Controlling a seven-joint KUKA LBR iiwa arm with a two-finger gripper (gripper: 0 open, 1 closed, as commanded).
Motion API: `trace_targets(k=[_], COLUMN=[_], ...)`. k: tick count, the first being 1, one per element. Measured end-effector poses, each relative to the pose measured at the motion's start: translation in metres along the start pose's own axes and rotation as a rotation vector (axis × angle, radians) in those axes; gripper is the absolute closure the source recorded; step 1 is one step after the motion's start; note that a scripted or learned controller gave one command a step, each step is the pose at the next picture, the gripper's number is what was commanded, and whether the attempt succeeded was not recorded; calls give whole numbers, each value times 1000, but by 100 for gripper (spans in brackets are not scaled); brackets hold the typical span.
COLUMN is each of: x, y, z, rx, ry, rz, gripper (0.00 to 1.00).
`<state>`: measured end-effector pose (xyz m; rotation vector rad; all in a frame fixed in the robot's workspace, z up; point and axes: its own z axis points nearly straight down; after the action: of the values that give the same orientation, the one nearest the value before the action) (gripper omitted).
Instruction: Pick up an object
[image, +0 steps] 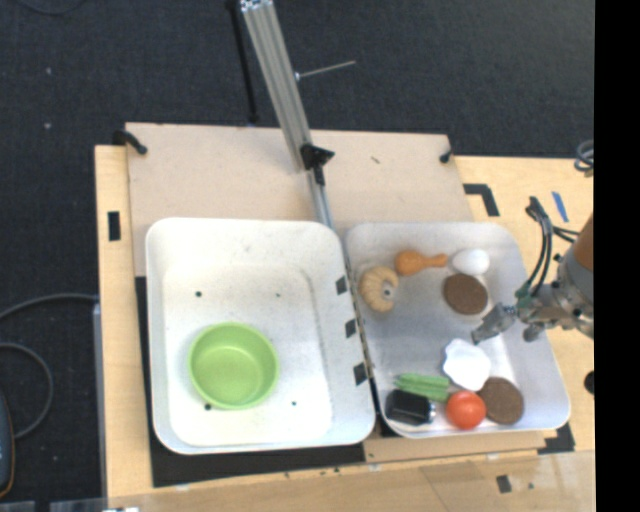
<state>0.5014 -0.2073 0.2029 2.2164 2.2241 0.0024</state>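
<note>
The bench (420, 185) is of light wood and stands on a dark carpet floor (100, 70); a grey metal pole (285, 85) runs slanted from the top of the view down to the place where the two bins meet; on the bench lie two shallow white bins side by side, the left bin (250, 270) and the right bin (420, 310).

In the left bin there is one thing, a green bowl (233, 365), near the front left corner; in the right bin I count nine things: one orange gourd-shaped piece (417, 263) and one white egg-shaped piece (471, 262) at the back, one beige ribbed ball (379, 287) near the left wall, two brown discs, one in the middle (466, 294) and one at the front right (503, 400), one white crumpled piece (466, 364), one green pod (425, 384), one black block (409, 407) and one red ball (465, 410) at the front.

The gripper (508, 325) is over the right side of the right bin, between the middle brown disc and the white crumpled piece; its fingers seem a little spread, with nothing between them, but the view is small here.
</note>
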Motion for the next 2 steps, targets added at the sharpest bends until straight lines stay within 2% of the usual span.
trace_targets(k=[1, 2], x=[0, -5], y=[0, -7], z=[0, 44], rx=[-1, 4], ry=[0, -1], rz=[1, 3], gripper=[0, 0])
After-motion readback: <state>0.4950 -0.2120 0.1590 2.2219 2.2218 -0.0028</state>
